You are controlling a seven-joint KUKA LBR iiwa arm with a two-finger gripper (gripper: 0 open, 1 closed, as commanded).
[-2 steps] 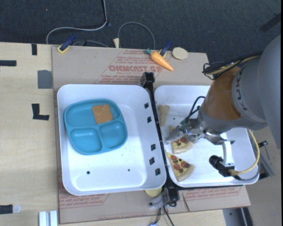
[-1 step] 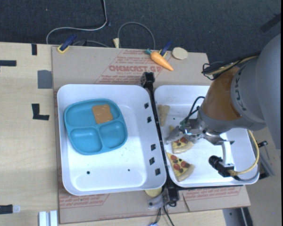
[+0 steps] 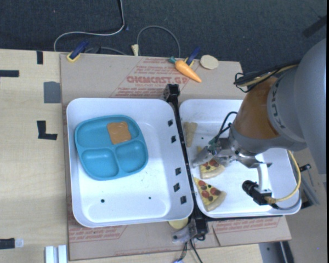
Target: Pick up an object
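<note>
In the right bin [image 3: 274, 201] lie two toy pizza slices. One slice [image 3: 210, 170] sits near the bin's middle left and the other [image 3: 211, 196] is closer to the front edge. A pale beige piece [image 3: 190, 131] rests against the bin's left wall. My gripper [image 3: 207, 156] is low over the upper pizza slice, at its top edge, and partly covers it. The grey arm with its orange band [image 3: 257, 114] reaches in from the right and hides the bin's middle.
The left bin [image 3: 126, 201] holds a blue divided plate [image 3: 101, 160] with a brown toast piece [image 3: 119, 132] in its upper compartment. A toy carrot [image 3: 187, 70] and a beige disc [image 3: 209, 62] lie on the cardboard behind the bins. Cables trail at the back.
</note>
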